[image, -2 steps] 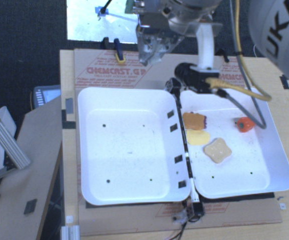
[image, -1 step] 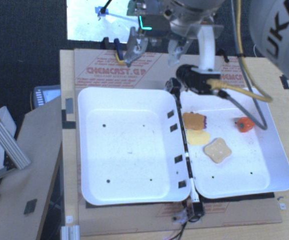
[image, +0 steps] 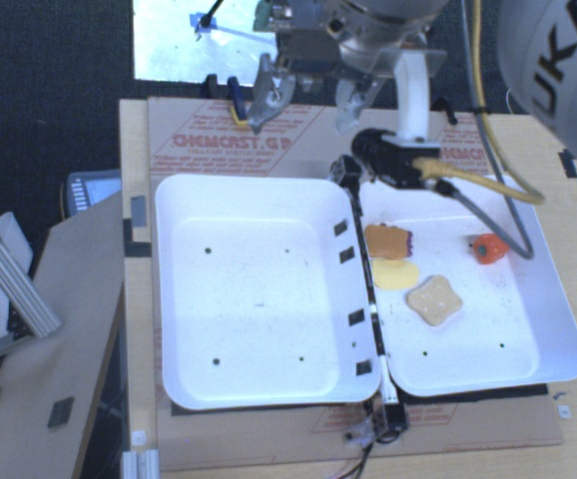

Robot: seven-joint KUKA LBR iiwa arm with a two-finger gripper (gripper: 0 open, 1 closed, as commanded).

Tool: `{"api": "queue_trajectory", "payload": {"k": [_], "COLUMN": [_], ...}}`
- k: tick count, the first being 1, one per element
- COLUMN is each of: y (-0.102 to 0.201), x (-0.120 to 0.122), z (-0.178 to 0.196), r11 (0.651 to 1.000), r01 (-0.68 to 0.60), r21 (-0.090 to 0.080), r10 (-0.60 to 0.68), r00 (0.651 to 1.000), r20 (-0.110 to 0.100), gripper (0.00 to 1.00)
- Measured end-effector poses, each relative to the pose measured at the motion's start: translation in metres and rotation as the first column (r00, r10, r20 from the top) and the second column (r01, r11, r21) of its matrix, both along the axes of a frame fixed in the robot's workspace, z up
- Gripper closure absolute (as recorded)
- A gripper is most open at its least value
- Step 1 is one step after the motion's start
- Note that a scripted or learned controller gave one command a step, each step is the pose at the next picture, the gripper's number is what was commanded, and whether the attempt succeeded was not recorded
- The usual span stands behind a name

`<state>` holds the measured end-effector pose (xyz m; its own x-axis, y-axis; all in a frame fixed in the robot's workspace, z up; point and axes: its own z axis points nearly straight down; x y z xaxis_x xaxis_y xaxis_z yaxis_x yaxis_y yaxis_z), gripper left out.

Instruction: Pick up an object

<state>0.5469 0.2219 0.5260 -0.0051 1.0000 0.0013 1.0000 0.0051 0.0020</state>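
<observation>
Above the bins' far edge, gripper [image: 303, 98] hangs with fingers spread apart, apparently nothing between them. Right bin [image: 528, 337] holds an orange-brown block [image: 388, 240] touching a yellow slice [image: 396, 274], a tan toast piece [image: 434, 300], a red-orange item [image: 487, 248]. Left bin [image: 184, 367] alongside.

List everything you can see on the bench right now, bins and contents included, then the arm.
bins: 2, white, side by side on the bench, joined along the middle
toast: 1, tan, right bin, near its middle
yellow slice: 1, pale yellow, right bin, between the toast and the orange block
orange block: 1, orange with a purple edge, right bin, by the divider
tomato: 1, red-orange, right bin, right side
board: 1, brown with red print, under the bins
cable: 1, yellow, over the right bin's far edge
gripper: 1, metal, above the board behind the bins, holding nothing
arm: 1, grey, top right
</observation>
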Motion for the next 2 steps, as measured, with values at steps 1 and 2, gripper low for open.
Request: {"api": "queue_trajectory", "payload": {"k": [1,2], "y": [0.009,0.011], "x": [0.126,0.122], "z": [-0.025,-0.01], "r11": [1.0,1.0], "r01": [0.006,-0.001], "r21": [-0.002,0.0], "r10": [-0.006,0.001], "r00": [1.0,1.0], "r20": [0.002,0.002], "gripper": [0.0,1.0]}}
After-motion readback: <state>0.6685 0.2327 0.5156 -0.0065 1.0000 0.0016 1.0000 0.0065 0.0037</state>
